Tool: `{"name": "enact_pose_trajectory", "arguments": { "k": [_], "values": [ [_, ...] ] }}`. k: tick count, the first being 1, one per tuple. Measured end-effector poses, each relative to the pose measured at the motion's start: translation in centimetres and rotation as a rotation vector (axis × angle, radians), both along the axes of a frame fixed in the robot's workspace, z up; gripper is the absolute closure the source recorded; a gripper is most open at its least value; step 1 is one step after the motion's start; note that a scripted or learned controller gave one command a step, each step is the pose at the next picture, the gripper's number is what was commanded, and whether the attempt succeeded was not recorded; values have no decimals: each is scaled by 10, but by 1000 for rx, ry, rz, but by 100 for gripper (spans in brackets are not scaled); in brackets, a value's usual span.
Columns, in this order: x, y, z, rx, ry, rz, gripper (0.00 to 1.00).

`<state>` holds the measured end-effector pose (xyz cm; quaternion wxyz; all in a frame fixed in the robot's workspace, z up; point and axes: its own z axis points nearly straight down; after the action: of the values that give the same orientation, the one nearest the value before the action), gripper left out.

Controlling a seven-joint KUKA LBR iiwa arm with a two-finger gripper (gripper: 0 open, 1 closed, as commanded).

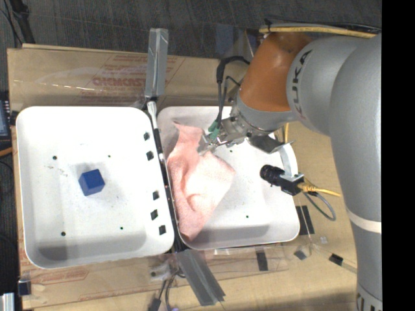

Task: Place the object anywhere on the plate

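Fingers [209, 141], grip state unclear, touch the pink cloth's [198, 183] upper edge.

Bright, even overhead light washes the two shallow white plastic bins [39, 131] close to glare, flattening their floors. My big grey arm [350, 109] throws soft shadow below it. Focus is fair but grainy; the dark carpeted floor [130, 5] stays dim.

Dark grey carpet [130, 5] covers the floor beyond the bench. The bench top [324, 238] is light wood, with a brown cardboard sheet [78, 73] lying flat under the bins at the far left. Black cables [16, 8] trail at the upper left corner.
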<state>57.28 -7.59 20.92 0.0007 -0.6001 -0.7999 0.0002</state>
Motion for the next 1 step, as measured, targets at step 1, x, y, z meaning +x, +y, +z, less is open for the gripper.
{"name": "enact_pose_trajectory", "arguments": {
  "k": [1],
  "values": [
    [1, 0, 22, 0, 0, 6, 100]
  ]
}}
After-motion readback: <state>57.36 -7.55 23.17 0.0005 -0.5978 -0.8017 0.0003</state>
